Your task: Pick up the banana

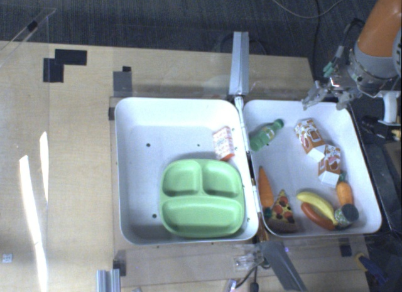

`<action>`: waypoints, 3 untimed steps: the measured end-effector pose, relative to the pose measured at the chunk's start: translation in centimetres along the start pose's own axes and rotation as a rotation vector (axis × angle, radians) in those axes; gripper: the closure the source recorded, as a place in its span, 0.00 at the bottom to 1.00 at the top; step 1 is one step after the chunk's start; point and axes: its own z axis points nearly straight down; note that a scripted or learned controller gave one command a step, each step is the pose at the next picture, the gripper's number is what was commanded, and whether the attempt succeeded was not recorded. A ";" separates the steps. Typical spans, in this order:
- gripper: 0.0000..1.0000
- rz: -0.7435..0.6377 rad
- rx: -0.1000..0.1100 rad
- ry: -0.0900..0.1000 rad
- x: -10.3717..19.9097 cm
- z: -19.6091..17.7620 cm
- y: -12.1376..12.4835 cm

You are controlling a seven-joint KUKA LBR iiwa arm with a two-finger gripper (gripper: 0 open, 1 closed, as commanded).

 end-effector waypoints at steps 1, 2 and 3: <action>0.00 0.022 0.002 0.000 1.8 7.4 -8.1; 0.00 -0.057 -0.027 -0.004 0.7 9.8 -12.6; 0.00 -0.194 -0.012 -0.004 4.6 11.9 -17.8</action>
